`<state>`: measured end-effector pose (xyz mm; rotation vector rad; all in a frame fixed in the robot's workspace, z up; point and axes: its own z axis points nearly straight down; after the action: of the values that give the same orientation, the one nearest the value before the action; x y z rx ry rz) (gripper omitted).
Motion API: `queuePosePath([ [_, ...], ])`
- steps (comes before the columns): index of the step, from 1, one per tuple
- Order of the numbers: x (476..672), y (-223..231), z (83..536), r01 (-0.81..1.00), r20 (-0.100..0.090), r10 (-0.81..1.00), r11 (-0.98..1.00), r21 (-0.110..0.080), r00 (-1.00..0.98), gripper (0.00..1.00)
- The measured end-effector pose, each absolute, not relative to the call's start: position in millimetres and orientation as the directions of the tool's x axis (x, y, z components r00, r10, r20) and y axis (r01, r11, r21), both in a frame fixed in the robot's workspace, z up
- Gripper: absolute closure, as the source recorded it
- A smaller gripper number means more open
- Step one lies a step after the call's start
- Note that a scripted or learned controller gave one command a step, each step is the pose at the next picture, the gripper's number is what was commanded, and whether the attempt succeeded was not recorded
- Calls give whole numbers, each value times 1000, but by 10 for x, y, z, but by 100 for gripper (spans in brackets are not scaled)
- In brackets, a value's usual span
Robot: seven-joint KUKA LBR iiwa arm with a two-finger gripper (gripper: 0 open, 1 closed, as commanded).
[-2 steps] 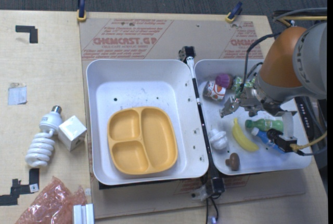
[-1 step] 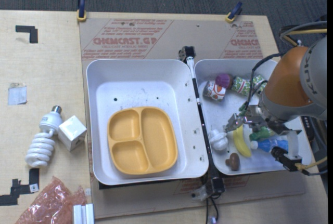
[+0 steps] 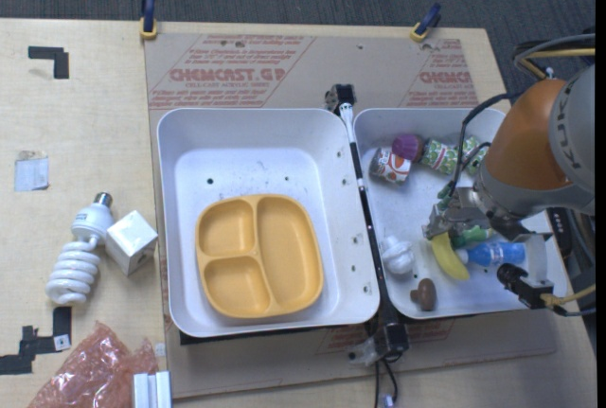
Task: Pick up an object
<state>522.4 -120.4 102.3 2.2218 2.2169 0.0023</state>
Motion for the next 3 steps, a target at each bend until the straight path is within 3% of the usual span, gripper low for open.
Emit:
queuePosePath([
  [1,5116,-405,1923,1000,-1,1000,1,1,-1,100],
  [2,5362,60,1922,1000,-1,1000,1,0,-1,100],
  [3,5263,-115,1922,1000,-1,1000,-1,0,1,100],
])
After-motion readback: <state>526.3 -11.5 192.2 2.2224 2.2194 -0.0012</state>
